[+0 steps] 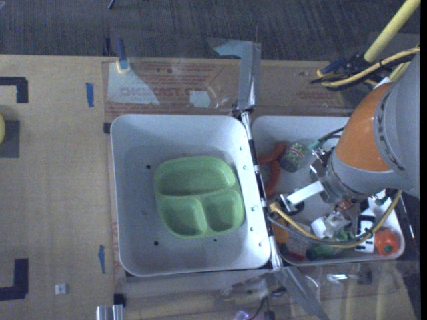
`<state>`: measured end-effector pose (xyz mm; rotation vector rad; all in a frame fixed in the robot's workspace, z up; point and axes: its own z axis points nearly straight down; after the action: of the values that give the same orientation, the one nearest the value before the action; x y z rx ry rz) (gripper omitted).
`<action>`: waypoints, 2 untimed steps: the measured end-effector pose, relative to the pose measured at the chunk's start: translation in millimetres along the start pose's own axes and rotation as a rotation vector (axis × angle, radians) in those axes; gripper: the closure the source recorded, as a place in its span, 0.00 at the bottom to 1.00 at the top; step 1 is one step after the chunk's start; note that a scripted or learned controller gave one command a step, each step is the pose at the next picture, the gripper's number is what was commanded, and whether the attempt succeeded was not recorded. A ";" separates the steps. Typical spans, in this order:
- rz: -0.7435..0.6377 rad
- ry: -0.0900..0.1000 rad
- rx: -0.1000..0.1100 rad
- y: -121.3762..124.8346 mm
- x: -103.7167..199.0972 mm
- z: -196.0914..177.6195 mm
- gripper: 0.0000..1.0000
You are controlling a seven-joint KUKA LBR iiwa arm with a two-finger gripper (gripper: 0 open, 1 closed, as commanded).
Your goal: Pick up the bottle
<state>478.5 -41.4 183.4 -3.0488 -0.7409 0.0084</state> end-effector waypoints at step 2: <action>-0.024 0.001 0.001 81.8 -42.3 40.7 0.00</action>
<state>478.2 -133.4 142.5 -3.0388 -0.7777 0.0077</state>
